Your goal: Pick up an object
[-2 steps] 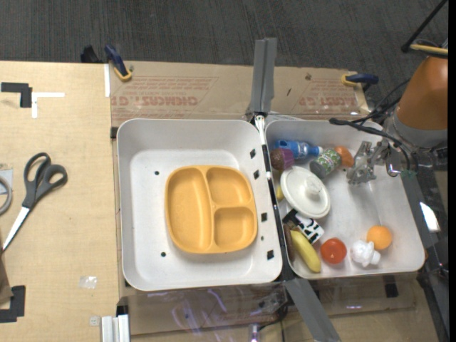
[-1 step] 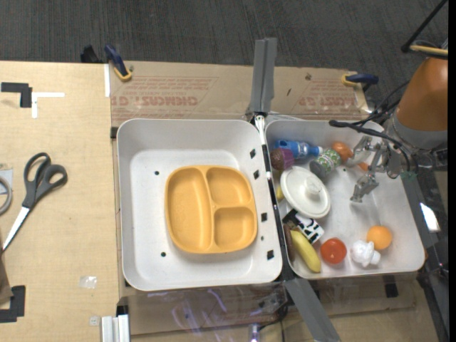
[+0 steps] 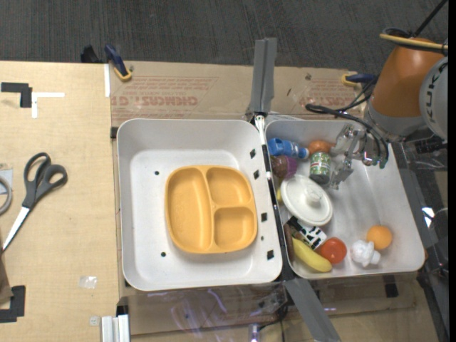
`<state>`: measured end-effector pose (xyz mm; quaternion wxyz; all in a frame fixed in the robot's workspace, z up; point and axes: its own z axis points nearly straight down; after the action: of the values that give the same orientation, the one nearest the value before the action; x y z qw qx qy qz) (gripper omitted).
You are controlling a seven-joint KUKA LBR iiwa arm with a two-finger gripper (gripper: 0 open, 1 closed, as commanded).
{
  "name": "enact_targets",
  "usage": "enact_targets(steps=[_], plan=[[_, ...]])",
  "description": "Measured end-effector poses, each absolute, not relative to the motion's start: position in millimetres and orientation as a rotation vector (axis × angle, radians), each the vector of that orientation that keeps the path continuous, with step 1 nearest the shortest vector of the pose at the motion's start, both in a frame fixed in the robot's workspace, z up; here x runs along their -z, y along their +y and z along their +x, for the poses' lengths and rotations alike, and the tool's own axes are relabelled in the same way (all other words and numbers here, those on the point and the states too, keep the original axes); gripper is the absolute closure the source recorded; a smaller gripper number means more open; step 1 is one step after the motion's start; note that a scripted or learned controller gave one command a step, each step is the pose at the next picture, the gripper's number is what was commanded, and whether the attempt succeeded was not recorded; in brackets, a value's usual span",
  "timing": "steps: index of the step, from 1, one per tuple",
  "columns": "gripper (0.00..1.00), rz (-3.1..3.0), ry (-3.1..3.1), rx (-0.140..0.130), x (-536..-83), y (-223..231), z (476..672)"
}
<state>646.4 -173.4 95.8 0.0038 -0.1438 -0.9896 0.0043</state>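
Up and to the right of the white round lid (image 3: pixel 308 198), low over the right bin (image 3: pixel 399 191): the gripper (image 3: pixel 348 164), just beside a green jar (image 3: pixel 320 164), with nothing visibly clamped and no telling whether open or closed. Above the lid, a blue bottle (image 3: pixel 288 148); below it, a banana (image 3: pixel 310 256) touching a red tomato (image 3: pixel 332 249); to its lower right, an orange ball (image 3: pixel 380 236). Well to the lid's left, a yellow divided plate (image 3: pixel 211 209) in the left bin (image 3: pixel 135 191).

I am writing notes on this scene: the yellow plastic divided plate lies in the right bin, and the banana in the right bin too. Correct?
Not quite. The camera view shows the yellow plastic divided plate in the left white bin. The yellow banana does lie in the right white bin.
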Motion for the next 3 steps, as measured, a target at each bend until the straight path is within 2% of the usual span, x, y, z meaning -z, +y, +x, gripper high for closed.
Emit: enact_targets(steps=[1, 2, 3], plan=[[0.0, -0.418, -3.108, -0.008, -94, -140, 646.2], [0.0, -0.509, -3.112, -0.005, -97, -105, 628.1], [0.0, -1.019, -2.977, -0.001, -94, -104, 623.0]])
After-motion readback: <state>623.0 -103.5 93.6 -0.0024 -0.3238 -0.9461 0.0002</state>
